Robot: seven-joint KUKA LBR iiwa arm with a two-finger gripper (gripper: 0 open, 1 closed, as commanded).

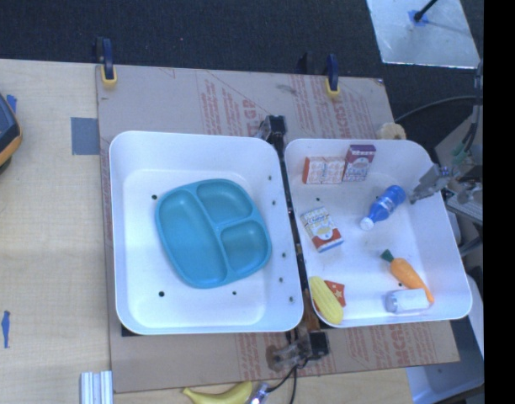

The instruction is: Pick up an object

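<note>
Gripper enters at my 3 o'clock, over right bin rim; metal parts blur together at frame edge, so I cannot tell its state. Nothing seen between its tips. Blue bottle lies tilted just beside it, toward 8 o'clock, apart as far as I can judge. Carrot and silver can at 6 o'clock. Cartons at 10 o'clock. Left bin bears blue divided plate.
</note>
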